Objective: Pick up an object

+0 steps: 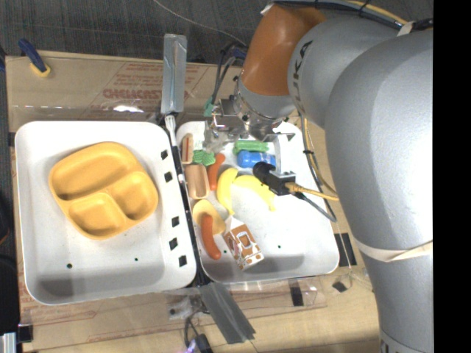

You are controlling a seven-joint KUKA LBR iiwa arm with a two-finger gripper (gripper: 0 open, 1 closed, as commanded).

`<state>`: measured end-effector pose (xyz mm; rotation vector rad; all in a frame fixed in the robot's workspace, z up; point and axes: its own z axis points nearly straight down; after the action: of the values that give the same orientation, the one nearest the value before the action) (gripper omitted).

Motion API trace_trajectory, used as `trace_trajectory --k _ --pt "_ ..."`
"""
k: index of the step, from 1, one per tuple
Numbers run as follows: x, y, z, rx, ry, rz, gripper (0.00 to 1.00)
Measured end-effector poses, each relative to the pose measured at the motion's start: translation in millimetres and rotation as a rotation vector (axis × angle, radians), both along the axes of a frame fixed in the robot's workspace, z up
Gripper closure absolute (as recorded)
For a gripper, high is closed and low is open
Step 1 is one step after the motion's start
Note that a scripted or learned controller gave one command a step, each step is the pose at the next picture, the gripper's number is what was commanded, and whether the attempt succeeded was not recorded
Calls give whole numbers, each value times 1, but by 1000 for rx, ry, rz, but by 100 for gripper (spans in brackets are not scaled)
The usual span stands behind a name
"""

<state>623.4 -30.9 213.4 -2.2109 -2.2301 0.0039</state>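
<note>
On the left we saw a shallow white bin (pixel 44 271) holding a yellow divided tray (pixel 103 188), which lay tilted toward the bin's upper left part. Just beside it, across a black divider strip, sat the right bin (pixel 309 252) with the small things crowded along its left and upper parts. A hot dog in a bun (pixel 196 179) lay against the left wall, and below it a second sausage in a yellow bun (pixel 209 234). Near them were an orange carrot (pixel 214 173), a yellow banana (pixel 246 190), a small patterned brown-and-white carton (pixel 243 245) — tilted on its side — and a blue and green item (pixel 255 153) near the upper wall. The end effector (pixel 224 127) hung over the upper left corner of the right bin, just above the carrot's green top — whether it was spread or pressed together we could not tell. The grey arm (pixel 368 123) filled the right side over the worktop (pixel 88 79).
</note>
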Motion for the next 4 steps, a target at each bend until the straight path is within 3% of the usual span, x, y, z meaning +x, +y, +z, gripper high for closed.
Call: trace_trajectory --k 1,2,3,4 --pt "-2 -34 -22 2 2 247 0" --pt "-11 -90 15 -1 -3 114 0" --pt "-68 -67 -75 1 7 -140 0" --pt "-122 -81 -122 2 0 -309 0"
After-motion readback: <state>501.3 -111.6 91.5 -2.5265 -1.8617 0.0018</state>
